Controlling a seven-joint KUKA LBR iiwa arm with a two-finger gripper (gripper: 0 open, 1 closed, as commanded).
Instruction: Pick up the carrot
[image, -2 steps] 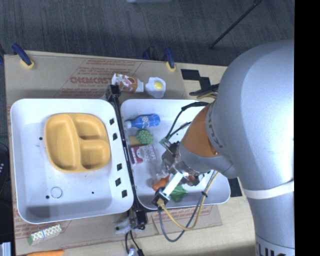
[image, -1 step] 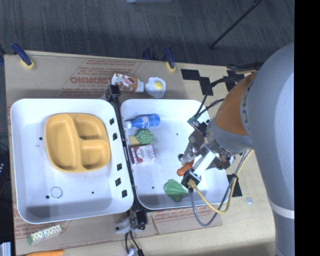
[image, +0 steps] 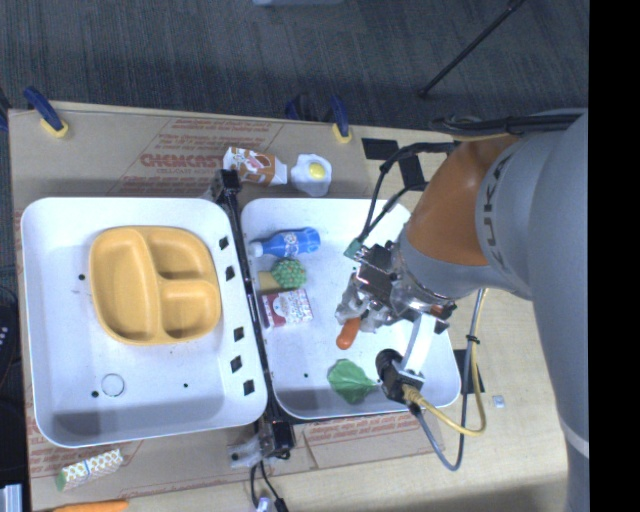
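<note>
The carrot (image: 347, 333) lies in the right bin (image: 300, 398), on the white floor toward the bin's right side. Only its lower orange end is seen; the upper end goes under the gripper (image: 358, 312). Just below the carrot sits a green leafy thing (image: 350, 381), near but apart from it. To the left lies a red and white packet (image: 284, 308), and above this a green round fruit (image: 289, 272) and a blue bottle (image: 290, 242). The left bin (image: 40, 300) bears a yellow tray (image: 155, 282) with compartments.

What could go wrong: the carrot is small and tapered, so it can slip from the fingers if they close on the thin end only, or roll aside if one finger pushes it first. The green thing is close, so a low approach may catch it too. The cable (image: 445, 425) under the wrist hangs near the bin's rim and could snag.

The gripper is directly over the carrot's upper end and seems to touch it or be just above it. The fingers are hidden by the metal body, so it cannot be told whether they stand apart or together, nor whether the carrot is really between them.
</note>
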